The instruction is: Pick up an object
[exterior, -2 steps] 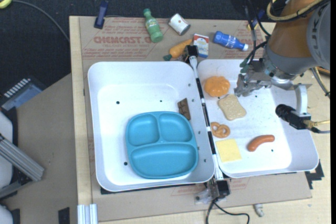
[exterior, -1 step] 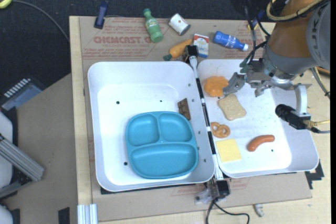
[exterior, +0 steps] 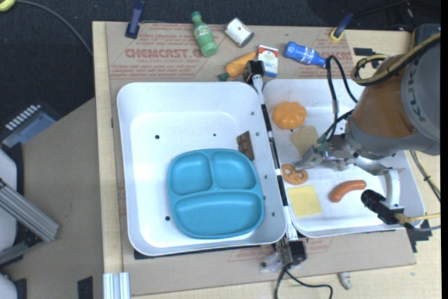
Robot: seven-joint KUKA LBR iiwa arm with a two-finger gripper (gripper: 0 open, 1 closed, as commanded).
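My gripper is low inside the right bin, reaching left from the grey and orange arm. Its tip is just above and right of a small orange pretzel-like ring, very near it or touching it. A beige flat piece lies just behind the gripper. An orange pumpkin-shaped toy sits at the bin's back left. A yellow cheese slice lies at the front. To its right lies a red sausage.
The left bin holds a blue divided plate and a small brown piece by its right wall. Behind the bins lie a green bottle, a white can, a small carton and a blue bottle.
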